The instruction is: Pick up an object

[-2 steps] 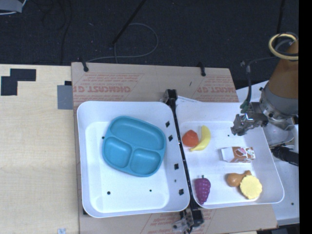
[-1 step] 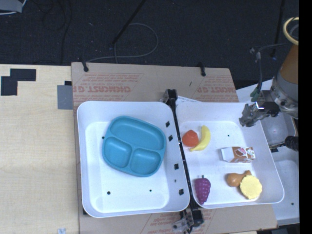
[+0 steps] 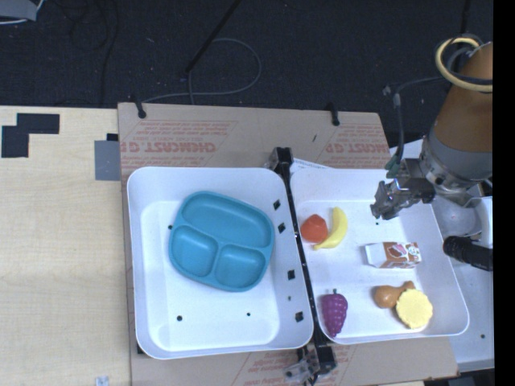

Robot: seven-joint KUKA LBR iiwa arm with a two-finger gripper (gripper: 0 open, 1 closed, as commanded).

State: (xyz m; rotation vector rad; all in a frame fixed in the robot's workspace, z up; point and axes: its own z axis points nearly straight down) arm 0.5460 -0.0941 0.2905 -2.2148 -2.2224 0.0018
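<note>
The right bin point(image 3: 451, 312) holds several toy foods: a red-orange tomato point(image 3: 315, 228) touching a yellow banana point(image 3: 338, 227), a small white carton point(image 3: 393, 254), a purple bunch of grapes point(image 3: 334, 311), and a brown and yellow piece point(image 3: 405, 302) at the front right. My gripper point(image 3: 388, 202) hangs over the back right part of this bin, above and behind the carton, right of the banana. Nothing shows between its fingers.
The left bin point(image 3: 153, 312) bears a blue divided plate point(image 3: 221, 240). A black divider point(image 3: 294, 256) runs between the bins. Brown cardboard point(image 3: 241, 139) lies under both. A black cylinder point(image 3: 475, 252) juts in at the right bin's right rim.
</note>
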